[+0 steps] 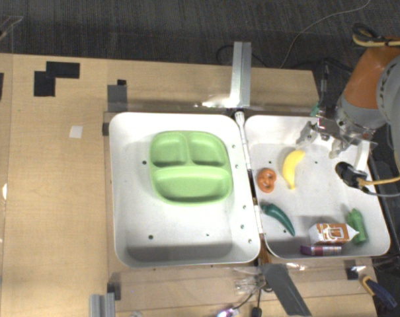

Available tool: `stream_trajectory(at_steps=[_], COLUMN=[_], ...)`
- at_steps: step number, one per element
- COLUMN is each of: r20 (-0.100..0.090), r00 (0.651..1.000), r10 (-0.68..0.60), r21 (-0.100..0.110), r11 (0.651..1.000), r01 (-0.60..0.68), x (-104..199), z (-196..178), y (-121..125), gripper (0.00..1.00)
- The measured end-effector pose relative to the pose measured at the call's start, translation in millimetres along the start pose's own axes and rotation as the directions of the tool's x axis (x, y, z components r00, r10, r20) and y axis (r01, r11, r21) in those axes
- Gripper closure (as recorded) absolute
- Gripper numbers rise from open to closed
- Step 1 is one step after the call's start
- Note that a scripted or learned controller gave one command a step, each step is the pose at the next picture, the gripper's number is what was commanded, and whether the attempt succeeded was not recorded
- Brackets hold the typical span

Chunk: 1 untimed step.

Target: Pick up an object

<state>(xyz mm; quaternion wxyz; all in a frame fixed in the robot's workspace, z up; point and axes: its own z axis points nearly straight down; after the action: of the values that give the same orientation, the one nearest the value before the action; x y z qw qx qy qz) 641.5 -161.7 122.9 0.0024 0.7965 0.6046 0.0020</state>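
Where your gripper (333,139) hangs upper right, fingers apart, empty: banana (291,168) lies lower-left, long axis near-vertical.

Both bins: white, left bin (130,177) and right bin (319,177). Divided plate (189,166): light green, plain. Banana (291,167): yellow. Round piece (266,179) beside it: orange with darker marks. Pepper (278,217): dark green. Small carton (332,232): orange-brown and white print. Marker (320,248): purple. Counter (47,197): light wood with black patches. Arm (378,84): grey with an orange band.
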Motion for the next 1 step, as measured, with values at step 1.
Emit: stream_trajectory(at_steps=[1], r20=[-0.001], r00=[0.978], r10=[-0.207], r21=[-0.007], r11=[0.978], r01=[0.207], x=[64.1], z=[32.4], y=[-38.2], gripper=[0.00])
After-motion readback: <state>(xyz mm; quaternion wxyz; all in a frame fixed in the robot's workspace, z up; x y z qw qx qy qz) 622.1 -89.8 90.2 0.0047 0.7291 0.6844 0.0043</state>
